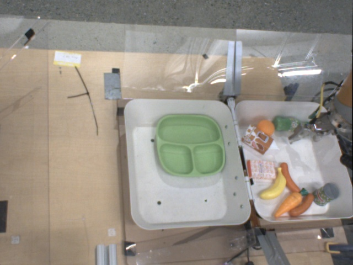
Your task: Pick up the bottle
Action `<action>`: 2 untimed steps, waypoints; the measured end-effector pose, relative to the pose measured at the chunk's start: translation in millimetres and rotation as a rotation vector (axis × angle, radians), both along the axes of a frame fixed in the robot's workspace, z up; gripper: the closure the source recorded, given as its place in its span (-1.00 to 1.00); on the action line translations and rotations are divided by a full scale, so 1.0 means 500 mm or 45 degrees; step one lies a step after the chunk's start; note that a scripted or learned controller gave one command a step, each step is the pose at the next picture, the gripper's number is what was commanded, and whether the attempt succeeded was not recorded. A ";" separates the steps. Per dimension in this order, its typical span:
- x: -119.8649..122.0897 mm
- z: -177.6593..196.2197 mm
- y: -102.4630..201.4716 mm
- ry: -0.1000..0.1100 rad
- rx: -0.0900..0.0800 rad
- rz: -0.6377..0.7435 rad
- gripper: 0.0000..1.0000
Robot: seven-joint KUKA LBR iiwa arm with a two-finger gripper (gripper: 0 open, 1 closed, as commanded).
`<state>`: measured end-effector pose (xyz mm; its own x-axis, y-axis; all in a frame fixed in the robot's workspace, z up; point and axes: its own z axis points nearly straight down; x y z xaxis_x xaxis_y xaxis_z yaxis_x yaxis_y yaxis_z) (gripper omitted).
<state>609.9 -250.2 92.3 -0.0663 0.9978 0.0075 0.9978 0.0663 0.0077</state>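
Camera view: two shallow white bins sit side by side on the surface. The left bin (138,203) carries a green divided plate (191,144). The right bin (331,153) carries the clutter: an orange ball (266,127), two printed packets (257,141), a banana (274,187), two carrot-like items (293,200), and a small item with a grey cap (326,193) at the near right corner. The bottle (285,123) appears to be the green object lying on its side near the far wall of the right bin, just beside the orange ball; its identity is a judgement, as the detail is small. The end effector (309,130) enters from the right edge and sits just beside the bottle; whether it is spread or pressed together cannot be determined at this resolution. The bottle is probably light, rigid plastic with a smooth, rounded body that can roll or slip. Recommended hold: across the body at mid-length, with the squeeze perpendicular to the long axis, clear of the ball.
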 end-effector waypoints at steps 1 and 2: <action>0.079 -0.012 0.075 0.072 -0.015 -0.297 -1.00; 0.086 -0.014 0.150 0.054 -0.017 -0.118 -1.00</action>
<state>652.9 -175.2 85.2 0.0266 0.9996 -0.0049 0.9990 -0.0267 -0.0350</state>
